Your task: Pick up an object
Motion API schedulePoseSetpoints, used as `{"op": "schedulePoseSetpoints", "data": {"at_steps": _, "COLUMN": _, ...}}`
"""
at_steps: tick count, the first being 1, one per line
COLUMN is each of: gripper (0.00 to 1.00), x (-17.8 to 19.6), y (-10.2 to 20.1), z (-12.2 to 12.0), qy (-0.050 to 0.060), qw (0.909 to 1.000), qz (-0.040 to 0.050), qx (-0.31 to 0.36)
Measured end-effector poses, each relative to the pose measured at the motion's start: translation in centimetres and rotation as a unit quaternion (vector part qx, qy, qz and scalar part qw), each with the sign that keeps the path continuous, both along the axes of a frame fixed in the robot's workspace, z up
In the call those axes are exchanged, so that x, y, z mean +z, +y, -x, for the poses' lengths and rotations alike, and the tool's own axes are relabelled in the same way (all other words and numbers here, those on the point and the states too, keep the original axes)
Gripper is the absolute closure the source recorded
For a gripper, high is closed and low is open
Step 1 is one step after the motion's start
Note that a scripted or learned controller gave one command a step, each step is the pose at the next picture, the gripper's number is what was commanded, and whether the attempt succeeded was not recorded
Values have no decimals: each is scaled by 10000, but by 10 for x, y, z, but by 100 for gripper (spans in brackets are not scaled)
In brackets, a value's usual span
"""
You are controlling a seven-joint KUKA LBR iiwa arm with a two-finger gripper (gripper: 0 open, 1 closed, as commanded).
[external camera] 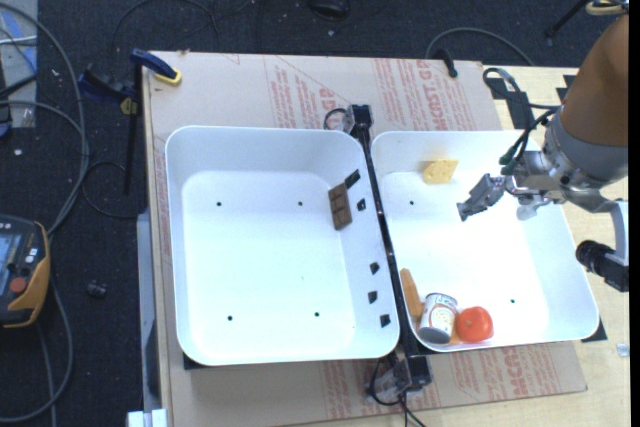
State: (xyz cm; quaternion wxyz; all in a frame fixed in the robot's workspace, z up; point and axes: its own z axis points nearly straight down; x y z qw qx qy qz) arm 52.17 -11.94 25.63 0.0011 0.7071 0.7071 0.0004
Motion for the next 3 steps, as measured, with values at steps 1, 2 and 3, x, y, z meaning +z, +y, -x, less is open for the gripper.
{"op": "schedulePoseSetpoints", "data": {"at_steps": 1, "gripper": 0, "x": 3, "y": -31, "z": -49, "qy": 4, "qw": 10000, "qz": 1, "qx": -3}}
{"op": "schedulePoseSetpoints", "data": {"at_steps": 2, "gripper": 0, "x": 36, "y": -29, "z": -93, "qy": -6, "qw": 10000, "qz": 0, "qx": 7}}
{"op": "schedulePoseSetpoints", "data": {"at_steps": 3, "gripper": 0, "x": 14, "y": -41, "z": -107, "qy": 16, "qw": 10000, "qz": -4, "qx": 0}}
